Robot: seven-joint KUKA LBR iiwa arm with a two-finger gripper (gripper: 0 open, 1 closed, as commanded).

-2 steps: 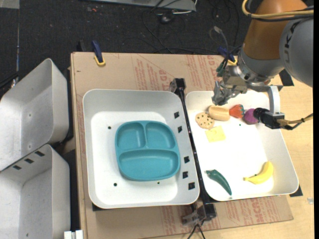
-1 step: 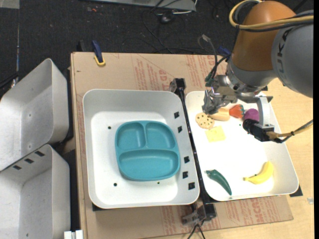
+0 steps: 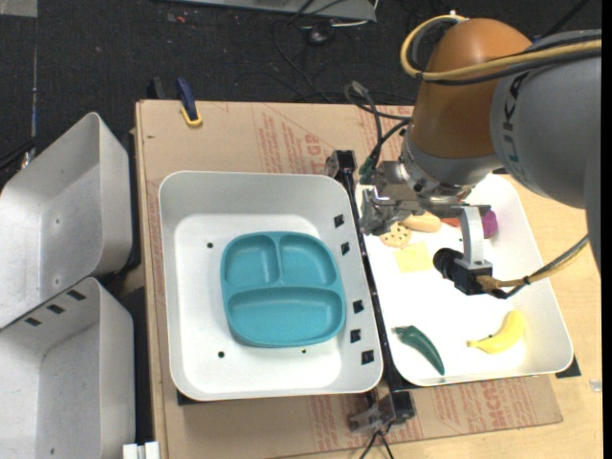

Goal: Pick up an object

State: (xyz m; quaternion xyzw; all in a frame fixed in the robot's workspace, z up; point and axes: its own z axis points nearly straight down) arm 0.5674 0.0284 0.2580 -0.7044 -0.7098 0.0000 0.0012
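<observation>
Yellow banana (image 3: 501, 334) (curved, small) lies in right bin (image 3: 550, 295)

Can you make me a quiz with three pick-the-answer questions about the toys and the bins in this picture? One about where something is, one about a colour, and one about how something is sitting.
1. Where is the banana?
A. in the left bin
B. in the right bin, near its front right corner
C. on the teal plate

2. What colour is the divided plate?
A. teal
B. red
C. yellow

3. How does the divided plate sit?
A. standing on its edge
B. hanging over the bin wall
C. lying flat on the floor of the left bin

Answers:
1 B, the yellow banana lies on the right bin's floor beside the green pepper.
2 A, the plate is blue-green all over.
3 C, all three of its compartments face up inside the left bin.
</observation>
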